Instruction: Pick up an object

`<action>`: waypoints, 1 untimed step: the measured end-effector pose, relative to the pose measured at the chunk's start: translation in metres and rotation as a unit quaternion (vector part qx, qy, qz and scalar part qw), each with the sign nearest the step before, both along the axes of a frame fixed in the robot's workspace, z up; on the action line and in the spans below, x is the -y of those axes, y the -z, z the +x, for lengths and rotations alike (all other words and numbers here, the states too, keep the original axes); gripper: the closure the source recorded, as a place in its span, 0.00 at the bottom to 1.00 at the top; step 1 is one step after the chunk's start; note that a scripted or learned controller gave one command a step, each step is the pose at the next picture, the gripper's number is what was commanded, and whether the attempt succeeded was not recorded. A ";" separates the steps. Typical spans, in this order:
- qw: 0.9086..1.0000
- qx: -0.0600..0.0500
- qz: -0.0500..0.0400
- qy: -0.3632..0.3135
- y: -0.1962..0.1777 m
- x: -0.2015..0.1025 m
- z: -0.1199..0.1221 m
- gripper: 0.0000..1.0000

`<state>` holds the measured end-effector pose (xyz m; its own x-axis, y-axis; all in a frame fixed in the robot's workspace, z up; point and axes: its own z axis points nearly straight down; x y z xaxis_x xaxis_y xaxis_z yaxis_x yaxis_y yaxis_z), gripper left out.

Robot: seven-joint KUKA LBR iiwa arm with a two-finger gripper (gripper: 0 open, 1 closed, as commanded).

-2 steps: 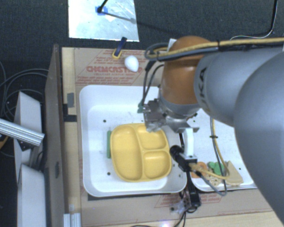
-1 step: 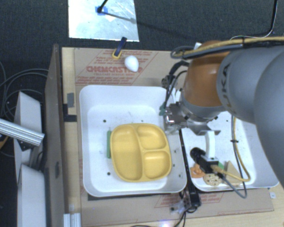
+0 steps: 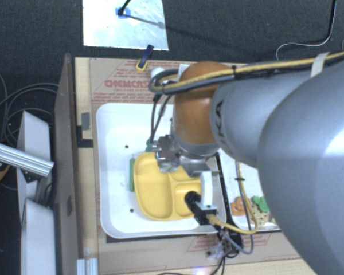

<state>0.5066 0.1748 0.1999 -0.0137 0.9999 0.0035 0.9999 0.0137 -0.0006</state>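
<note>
A yellow divided tray-like object [image 3: 155,189] lies in the left white bin [image 3: 116,130], toward its front right. A thin green object [image 3: 131,173] lies against the yellow object's left edge. The grey arm with its orange band [image 3: 196,110] hangs over the bin's right side, and the wrist [image 3: 180,156] sits right above the yellow object's back right part. The arm's body hides the gripper's tips.
The right bin [image 3: 249,202] is mostly hidden under the arm; a green object [image 3: 259,204] and an orange one [image 3: 239,206] show at its front. Cables run along the arm and down past the front rim. A cardboard sheet lies behind the bins.
</note>
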 end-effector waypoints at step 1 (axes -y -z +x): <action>1.000 0.002 0.000 0.002 0.000 -0.060 0.014 1.00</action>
<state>0.5202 0.2349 0.2000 -0.0100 0.9999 0.0035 0.9999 0.0100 0.0025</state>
